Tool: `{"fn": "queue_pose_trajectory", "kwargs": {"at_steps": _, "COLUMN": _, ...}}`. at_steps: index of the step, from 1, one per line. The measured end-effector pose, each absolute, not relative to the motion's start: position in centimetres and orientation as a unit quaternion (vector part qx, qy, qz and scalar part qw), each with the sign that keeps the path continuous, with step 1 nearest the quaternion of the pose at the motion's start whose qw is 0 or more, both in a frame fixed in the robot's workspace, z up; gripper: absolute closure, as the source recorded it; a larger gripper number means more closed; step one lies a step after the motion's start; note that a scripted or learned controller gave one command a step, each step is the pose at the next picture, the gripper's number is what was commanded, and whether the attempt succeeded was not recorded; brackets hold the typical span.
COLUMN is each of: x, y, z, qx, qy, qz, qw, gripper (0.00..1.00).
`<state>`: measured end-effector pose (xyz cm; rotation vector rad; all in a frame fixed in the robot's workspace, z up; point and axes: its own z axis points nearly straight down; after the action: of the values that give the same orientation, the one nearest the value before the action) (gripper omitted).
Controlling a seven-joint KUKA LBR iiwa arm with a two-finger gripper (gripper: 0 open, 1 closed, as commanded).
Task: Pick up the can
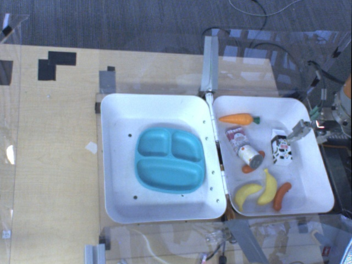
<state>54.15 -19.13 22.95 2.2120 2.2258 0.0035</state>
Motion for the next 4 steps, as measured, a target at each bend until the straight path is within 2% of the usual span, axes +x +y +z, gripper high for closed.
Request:
{"fn": "queue_pose_trajectory", "kwargs": {"at_steps": 1, "x": 57.5, "y": -16.5, "z": 18.8, "qx": 0.675, "qy": 0.738, "qz": 0.0009, "qw": 0.001, "gripper": 0.00}}
{"fn": "queue_pose_trajectory", "kwargs": {"at_steps": 2, "x": 55.0, "y": -15.3, "z": 19.1, "qx": 0.708, "qy": 0.706, "qz": 0.0012, "qw": 0.001, "gripper": 0.00}}
{"fn": "queue_pose_trajectory", "kwargs": {"at_steps": 3, "x": 57.8, "y": -10.3, "z": 10.8, "qx": 0.799, "qy": 0.602, "qz": 0.0030, "qw": 0.002, "gripper": 0.00}}
{"fn": "queue_pose_trajectory", "kwargs": {"at_steps": 4, "x": 58.0, "y": -10.1, "z": 12.0, "qx": 0.797, "qy": 0.604, "qz": 0.0059, "qw": 0.003, "gripper": 1.00}}
